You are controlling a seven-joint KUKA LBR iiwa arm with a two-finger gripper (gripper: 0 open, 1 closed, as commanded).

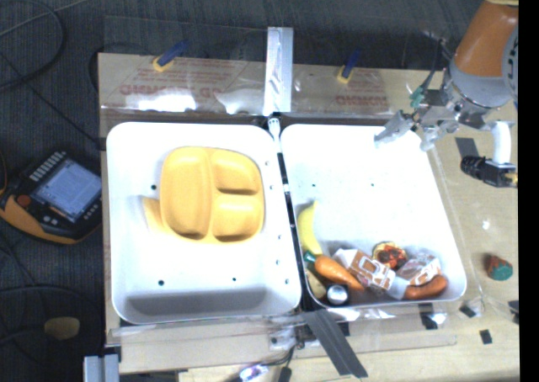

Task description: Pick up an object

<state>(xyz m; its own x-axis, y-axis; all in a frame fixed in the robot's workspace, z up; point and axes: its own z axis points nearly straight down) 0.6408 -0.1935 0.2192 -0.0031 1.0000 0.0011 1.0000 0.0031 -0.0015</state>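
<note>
The tool [404, 129] hovers spread wide and empty over the right bin's [370, 178] far corner, well apart from the carrot [335, 270] piled nearside.

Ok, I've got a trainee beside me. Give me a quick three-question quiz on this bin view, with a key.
1. True or false: the yellow divided tray lies in the left bin.
2. Where in the right bin does the clutter sit? A) far edge B) near edge C) centre
3. Fill in: the yellow fruit against the right bin's left wall is a ____.

Key: 1 true. 2 B, with the carrot and snack packets. 3 banana. The gripper hangs over the right bin's far right corner.
</note>
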